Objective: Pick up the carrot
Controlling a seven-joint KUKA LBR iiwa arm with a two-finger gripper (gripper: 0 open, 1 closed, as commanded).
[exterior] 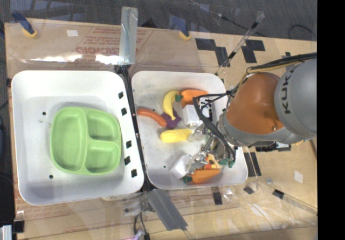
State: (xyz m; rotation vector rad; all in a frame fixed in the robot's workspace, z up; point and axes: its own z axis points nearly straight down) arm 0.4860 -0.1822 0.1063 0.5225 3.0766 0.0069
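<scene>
In the right bin's (161,177) near corner, the gripper (207,159) hangs directly over the carrot (204,176), which lies against the front wall beside a white block (180,166); whether it grips anything cannot be told. A green divided plate (85,139) sits in the left bin (27,125).

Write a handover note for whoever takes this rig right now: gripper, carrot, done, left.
Gripper: low in the right bin, near its front right corner, right over the carrot; fingers can't be read from here.
Carrot: lies on the bin floor at the front edge, beside a white block.
Other toys sit in that bin: banana, corn cob.
Left bin: green divided plate.
Done: approach.
Left: confirm grasp, lift carrot.
</scene>
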